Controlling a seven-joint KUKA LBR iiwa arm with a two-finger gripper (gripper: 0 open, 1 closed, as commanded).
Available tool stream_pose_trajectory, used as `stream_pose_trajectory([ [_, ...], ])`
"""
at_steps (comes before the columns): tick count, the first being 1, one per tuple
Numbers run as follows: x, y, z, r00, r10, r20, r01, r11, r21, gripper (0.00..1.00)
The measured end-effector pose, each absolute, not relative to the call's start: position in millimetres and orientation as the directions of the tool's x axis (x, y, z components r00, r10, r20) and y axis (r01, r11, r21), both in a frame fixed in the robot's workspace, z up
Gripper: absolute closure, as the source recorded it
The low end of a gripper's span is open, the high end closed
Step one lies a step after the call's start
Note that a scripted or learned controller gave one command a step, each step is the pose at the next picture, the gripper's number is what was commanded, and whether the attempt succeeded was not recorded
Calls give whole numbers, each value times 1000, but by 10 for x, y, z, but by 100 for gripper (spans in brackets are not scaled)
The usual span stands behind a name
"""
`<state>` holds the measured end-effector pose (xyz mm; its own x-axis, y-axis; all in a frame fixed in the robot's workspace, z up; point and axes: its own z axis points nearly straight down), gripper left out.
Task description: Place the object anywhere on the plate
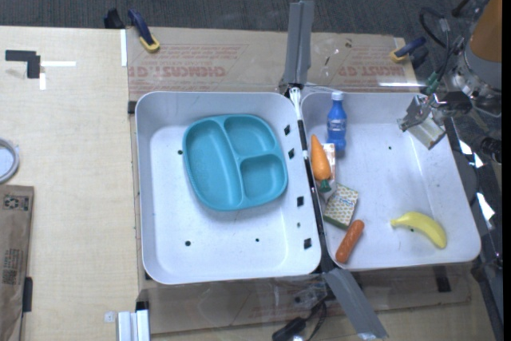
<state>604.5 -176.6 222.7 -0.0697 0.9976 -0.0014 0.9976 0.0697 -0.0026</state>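
A blue divided plate (235,162) sits in the left bin (160,251). In the right bin (455,251), lower right, lies a yellow banana (421,227), well below the jaws (421,122) at upper right; their state cannot be told.

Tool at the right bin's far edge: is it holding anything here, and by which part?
Nothing is held. The tool hangs over the right bin, apart from the bottle, carrot and banana.
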Motion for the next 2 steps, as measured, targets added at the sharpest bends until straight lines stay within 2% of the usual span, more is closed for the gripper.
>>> stream_pose_trajectory([
  [1,6168,-1638,1424,262,965,-1,965,-262,-3,100],
  [2,6155,-673,1910,-9,1000,-1,1000,9,-1,100],
])
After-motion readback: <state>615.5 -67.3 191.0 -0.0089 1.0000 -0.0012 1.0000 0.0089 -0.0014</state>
